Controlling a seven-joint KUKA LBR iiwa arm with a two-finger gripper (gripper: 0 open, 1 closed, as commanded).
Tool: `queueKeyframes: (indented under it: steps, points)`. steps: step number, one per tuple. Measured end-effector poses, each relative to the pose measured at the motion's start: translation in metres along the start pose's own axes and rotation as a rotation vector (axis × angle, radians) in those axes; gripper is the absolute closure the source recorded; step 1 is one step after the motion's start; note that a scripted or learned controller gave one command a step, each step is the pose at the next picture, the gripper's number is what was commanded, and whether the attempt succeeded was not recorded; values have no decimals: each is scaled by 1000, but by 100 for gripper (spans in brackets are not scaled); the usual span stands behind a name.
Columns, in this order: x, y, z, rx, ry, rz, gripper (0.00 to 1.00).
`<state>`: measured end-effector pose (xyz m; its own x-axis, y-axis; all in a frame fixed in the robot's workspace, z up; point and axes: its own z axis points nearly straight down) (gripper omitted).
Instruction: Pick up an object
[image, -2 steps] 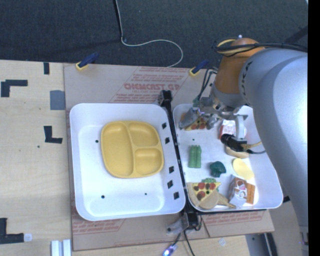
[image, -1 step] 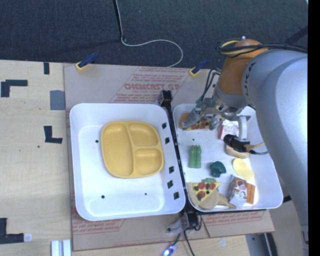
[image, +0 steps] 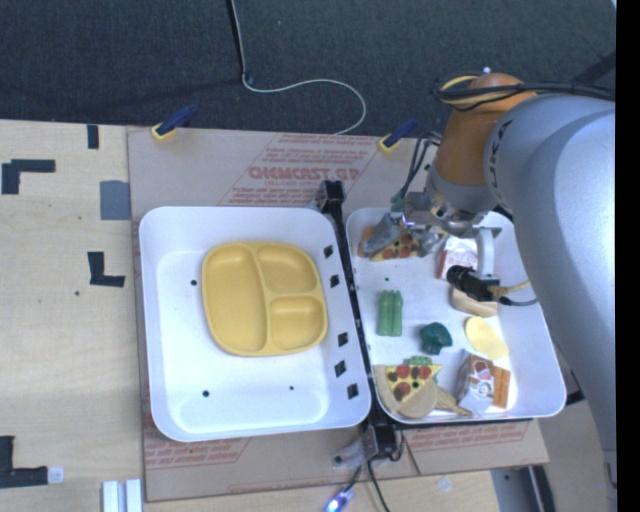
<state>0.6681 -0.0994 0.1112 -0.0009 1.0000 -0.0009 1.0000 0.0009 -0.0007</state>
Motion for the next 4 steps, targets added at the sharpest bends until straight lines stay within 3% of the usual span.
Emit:
queueKeyframes:
  steps: [1,2,3,4]
  points:
    - [-6,0,-5,0,-1,0,0]
    - [-1,-60,21,6,1,1,0]
    - [4,3,23,-4,1,-2,0]
    - [0,0,-13,-1,1,0,0]
